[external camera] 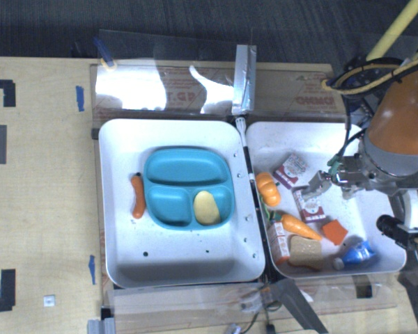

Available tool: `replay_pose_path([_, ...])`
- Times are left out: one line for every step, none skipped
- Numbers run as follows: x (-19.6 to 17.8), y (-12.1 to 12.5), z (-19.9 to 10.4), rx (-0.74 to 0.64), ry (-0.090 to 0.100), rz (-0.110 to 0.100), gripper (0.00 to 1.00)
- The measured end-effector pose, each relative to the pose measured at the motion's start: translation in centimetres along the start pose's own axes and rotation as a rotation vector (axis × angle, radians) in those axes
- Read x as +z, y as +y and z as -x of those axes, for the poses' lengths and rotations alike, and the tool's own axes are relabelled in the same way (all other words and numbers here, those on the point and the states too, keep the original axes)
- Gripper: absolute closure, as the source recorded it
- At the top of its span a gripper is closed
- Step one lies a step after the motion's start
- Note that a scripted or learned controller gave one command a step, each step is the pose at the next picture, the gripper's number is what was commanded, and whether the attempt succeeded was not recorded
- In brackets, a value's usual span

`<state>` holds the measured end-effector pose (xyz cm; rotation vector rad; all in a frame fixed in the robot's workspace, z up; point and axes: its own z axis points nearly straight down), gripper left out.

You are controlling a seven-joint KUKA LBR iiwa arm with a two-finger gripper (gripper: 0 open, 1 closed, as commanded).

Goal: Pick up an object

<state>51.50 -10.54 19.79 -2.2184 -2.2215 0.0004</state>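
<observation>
The gripper (319, 184), its fingers spread with nothing between them, hangs over the right bin (265, 134), among two carrots (301, 226), two small packets (290, 170) and one blue bottle (355, 255) along its near edge.

The blue plastic divided tray (184, 185) sits mid-way in the left white bin (118, 256), a yellow egg-shaped piece (206, 207) in its right compartment; an orange toy carrot (301, 226) lies in the right white bin (265, 139).
</observation>
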Motion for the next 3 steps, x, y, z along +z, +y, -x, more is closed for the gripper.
replay_pose_path([11.0,-1.1,1.1,-0.052,-0.003,0.011,0.0])
replay_pose_path([10.0,-1.0,1.2,-0.05,-0.004,0.015,1.0])
replay_pose_path([1.0,4.8,-4.6,0.042,0.001,0.01,1.0])
